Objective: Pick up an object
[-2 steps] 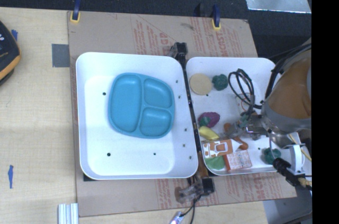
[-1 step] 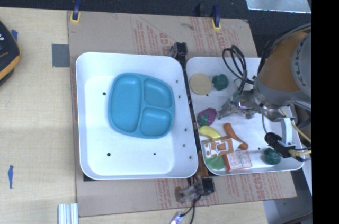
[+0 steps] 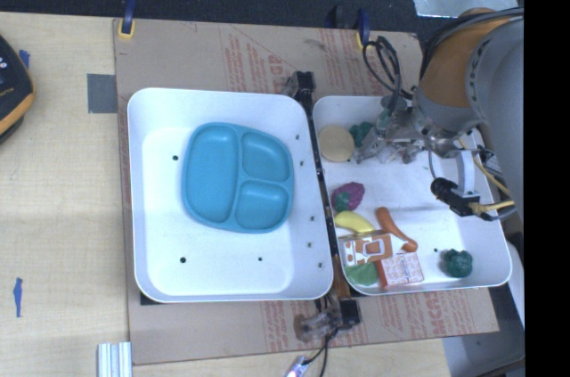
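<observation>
Hovering at the right bin's (image 3: 499, 264) far edge, the gripper (image 3: 385, 143) sits beside a small green object (image 3: 361, 133); jaw state impossible to tell

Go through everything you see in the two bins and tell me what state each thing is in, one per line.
Blue plate: lying flat in the left bin, nothing on it.
Gripper: low over the right bin, near its far end.
Tan disc: lying flat, beside the gripper.
Banana: lying on its side.
Carrot: lying flat.
Green lump: resting alone near the front corner.
</observation>
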You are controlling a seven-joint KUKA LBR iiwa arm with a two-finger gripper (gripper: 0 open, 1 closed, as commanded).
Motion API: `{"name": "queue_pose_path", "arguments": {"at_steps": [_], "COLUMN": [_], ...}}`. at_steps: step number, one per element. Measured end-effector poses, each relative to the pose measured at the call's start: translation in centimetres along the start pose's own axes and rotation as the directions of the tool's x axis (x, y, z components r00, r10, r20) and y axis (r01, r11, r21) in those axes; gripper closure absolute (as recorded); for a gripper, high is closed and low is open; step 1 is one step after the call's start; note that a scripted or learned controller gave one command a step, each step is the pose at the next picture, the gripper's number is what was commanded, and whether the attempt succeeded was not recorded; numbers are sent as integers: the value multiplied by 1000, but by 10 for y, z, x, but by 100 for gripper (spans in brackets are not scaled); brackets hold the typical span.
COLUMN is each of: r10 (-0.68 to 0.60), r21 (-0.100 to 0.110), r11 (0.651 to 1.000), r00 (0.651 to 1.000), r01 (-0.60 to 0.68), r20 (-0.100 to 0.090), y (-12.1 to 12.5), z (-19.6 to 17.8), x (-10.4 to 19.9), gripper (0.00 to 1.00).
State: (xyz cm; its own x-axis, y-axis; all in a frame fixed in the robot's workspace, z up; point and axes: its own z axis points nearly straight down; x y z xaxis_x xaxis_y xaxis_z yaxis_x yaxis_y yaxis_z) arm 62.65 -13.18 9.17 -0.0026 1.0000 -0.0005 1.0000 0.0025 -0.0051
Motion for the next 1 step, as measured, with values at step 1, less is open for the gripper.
{"name": "queue_pose_path", "arguments": {"at_steps": [1], "r10": [-2], "r21": [27], "r11": [1000], "r00": [1000], "r01": [2], "r20": [-8], "y": [23], "z": [4], "x": [-41], "gripper": [0]}}
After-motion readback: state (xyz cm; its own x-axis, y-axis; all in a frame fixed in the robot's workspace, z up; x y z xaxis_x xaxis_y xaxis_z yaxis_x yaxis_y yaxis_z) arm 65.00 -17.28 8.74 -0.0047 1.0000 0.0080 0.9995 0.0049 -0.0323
